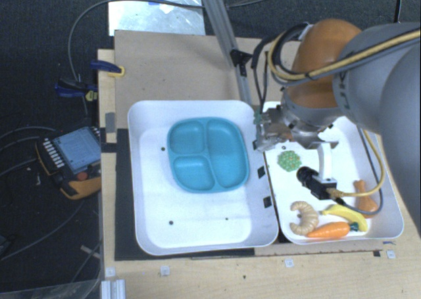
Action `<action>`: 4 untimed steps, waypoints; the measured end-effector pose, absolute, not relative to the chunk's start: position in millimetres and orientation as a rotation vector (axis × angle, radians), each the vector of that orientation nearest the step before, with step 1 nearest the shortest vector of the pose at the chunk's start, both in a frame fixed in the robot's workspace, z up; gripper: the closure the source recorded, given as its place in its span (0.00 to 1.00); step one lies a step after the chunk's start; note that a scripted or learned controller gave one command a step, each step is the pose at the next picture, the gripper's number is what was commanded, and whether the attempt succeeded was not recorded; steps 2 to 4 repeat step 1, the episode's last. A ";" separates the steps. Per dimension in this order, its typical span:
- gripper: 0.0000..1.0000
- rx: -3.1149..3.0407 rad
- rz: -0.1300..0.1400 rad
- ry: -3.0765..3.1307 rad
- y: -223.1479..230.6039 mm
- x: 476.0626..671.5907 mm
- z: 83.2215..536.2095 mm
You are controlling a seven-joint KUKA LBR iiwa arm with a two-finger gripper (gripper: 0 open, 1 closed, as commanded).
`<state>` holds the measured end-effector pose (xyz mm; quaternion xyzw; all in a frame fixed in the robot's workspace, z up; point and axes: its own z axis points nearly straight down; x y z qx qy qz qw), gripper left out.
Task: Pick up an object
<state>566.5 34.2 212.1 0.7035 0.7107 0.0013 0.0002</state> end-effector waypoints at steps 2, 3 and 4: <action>1.00 2.210 0.003 2.235 82.8 554.1 215.1; 1.00 2.210 0.003 2.235 82.8 554.1 215.1; 1.00 2.210 0.003 2.235 82.8 554.1 215.1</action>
